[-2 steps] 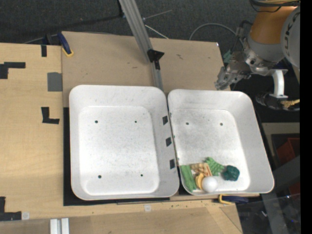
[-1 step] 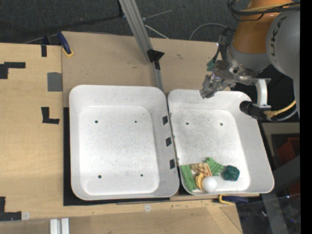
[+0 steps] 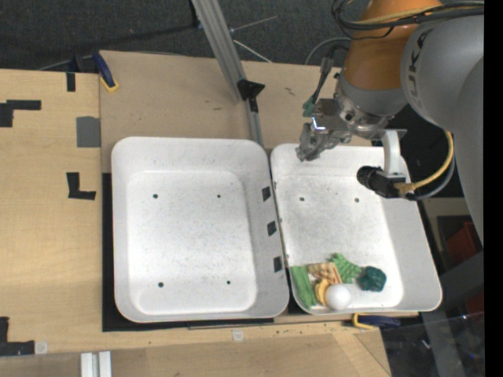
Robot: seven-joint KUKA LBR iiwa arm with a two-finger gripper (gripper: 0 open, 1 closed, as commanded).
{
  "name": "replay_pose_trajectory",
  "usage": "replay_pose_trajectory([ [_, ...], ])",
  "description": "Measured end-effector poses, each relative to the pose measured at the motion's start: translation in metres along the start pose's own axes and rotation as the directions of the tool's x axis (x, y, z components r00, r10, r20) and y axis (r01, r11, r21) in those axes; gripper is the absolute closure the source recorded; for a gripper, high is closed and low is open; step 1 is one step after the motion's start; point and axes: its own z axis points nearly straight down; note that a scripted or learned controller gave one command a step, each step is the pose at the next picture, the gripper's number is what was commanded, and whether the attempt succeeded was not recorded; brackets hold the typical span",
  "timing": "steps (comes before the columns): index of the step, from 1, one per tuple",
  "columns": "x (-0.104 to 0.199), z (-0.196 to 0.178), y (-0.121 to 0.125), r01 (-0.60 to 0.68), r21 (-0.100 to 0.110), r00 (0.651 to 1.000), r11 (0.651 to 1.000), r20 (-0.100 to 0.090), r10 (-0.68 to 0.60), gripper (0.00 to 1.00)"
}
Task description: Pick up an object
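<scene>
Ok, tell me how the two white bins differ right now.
The left bin is the wider of the two; the right bin is narrower. The right bin holds a small pile at its near edge, a white ball and a teal object among it; the left bin holds no such pile. The gripper hangs at the right bin's far edge. Both are shallow, white and speckled.

Looks like a robotics lab setup, not anybody's home or shop. You've got a big grey industrial arm [image 3: 448,61] with an orange band bolted in at the bench's right side, cables looping off it. The bench [image 3: 47,210] is plain light wood with bits of black tape stuck near its left edge. Two shallow white bins [image 3: 192,226] sit side by side, and a bare aluminium strut [image 3: 224,49] angles in from the far edge over dark carpet.
</scene>
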Motion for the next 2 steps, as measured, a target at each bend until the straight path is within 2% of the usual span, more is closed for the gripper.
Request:
replay_pose_trajectory([
  [1,0.057,0.009,-0.021,0.000,0.002,1.000,1.000,0.000,0.000,1.00],
  [2,0.111,0.008,-0.031,0.001,0.001,1.000,1.000,0.000,-0.001,1.00],
])
